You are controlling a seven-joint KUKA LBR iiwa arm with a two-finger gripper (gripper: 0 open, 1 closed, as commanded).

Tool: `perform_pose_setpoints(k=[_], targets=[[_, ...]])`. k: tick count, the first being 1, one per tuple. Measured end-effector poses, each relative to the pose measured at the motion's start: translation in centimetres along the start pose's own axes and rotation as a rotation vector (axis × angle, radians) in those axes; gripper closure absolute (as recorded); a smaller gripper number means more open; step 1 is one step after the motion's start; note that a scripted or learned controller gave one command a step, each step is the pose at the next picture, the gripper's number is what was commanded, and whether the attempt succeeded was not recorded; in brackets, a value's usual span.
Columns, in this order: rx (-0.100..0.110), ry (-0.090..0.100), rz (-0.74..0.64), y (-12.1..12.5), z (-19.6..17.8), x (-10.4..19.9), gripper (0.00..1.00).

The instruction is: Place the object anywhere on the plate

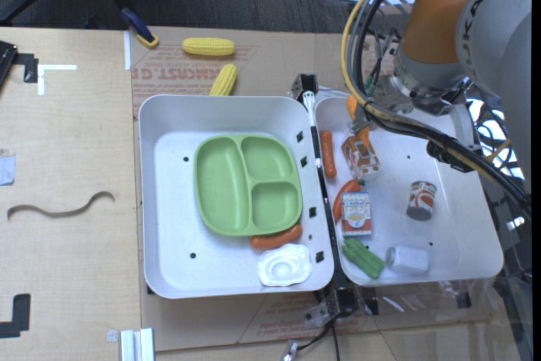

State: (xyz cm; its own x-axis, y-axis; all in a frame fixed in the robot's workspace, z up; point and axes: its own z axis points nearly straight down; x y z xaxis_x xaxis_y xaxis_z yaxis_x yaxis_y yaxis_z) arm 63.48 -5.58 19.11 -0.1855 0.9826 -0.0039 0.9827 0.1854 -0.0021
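Note:
The green divided plate [248, 183] lies in the left bin [161, 182] with nothing on it. My gripper [362, 119] hangs low over the back left corner of the right bin [456, 173], mostly hidden under the grey wrist and cables. Just below it stands a small orange and white carton [359, 155], with a bit of orange showing between the two. A red sausage [326, 155] lies left of the carton. I see nothing held by the gripper.
The right bin also holds a juice box [357, 213], a can [420, 200], a green item [363, 258] and a white cylinder [407, 259]. A sausage [275, 239] and a fried egg [285, 266] lie beside the plate's front edge. Two corn cobs [208, 46] lie behind the bins.

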Motion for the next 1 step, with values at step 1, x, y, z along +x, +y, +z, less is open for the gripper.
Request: perform_pose_setpoints(k=[1], targets=[[-0.001,0.002,0.034,1.52,-0.05,8.76,1.00]])
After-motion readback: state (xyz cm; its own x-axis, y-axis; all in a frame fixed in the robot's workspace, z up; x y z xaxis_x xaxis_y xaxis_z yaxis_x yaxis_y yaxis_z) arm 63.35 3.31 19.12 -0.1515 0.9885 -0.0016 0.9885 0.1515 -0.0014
